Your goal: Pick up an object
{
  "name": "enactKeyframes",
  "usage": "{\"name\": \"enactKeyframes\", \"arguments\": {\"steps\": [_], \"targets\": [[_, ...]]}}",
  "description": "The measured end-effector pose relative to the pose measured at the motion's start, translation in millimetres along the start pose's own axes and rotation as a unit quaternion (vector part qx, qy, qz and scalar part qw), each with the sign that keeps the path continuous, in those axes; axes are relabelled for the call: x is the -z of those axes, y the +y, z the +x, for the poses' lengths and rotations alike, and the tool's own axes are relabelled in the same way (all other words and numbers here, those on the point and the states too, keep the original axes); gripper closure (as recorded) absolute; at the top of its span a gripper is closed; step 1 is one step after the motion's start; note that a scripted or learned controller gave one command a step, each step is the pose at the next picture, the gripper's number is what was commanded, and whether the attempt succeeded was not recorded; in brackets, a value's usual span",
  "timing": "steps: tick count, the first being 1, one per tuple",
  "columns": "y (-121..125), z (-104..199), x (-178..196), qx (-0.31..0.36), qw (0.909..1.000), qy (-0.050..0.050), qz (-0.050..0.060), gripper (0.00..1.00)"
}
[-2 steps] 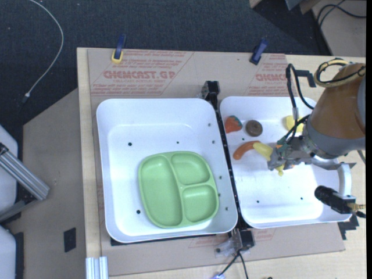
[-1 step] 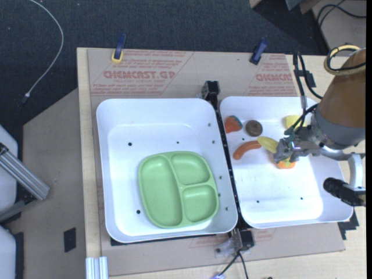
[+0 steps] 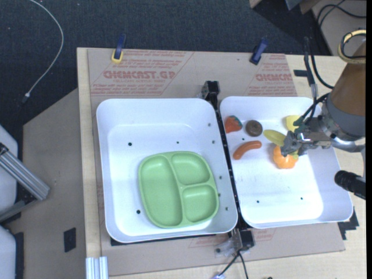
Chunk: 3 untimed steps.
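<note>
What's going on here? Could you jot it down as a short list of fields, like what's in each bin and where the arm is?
left bin: a pale green plastic plate with three compartments
right bin: round orange fruit, reddish sausage, brown round item, red-orange piece, yellow curved pieces
gripper: directly above the orange fruit
holding anything: cannot tell

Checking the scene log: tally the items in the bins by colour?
Green: 1, divided plate
Red-orange: 2, small red piece, sausage
Brown: 1, round piece
Yellow: 2, long piece, piece
Orange: 1, fruit
Total: 7
</note>
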State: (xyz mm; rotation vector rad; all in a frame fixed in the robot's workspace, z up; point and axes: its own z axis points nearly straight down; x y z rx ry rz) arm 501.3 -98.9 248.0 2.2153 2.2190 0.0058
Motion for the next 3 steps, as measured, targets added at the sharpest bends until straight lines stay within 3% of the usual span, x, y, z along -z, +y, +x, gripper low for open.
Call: {"name": "enactKeyframes", "arguments": {"steps": [2, 3], "targets": [[13, 107, 3, 0.002, 1.0000, 0.002, 0.002, 1.00], [12, 160, -19, 0.002, 1.0000, 0.002, 0.006, 1.00]]}}
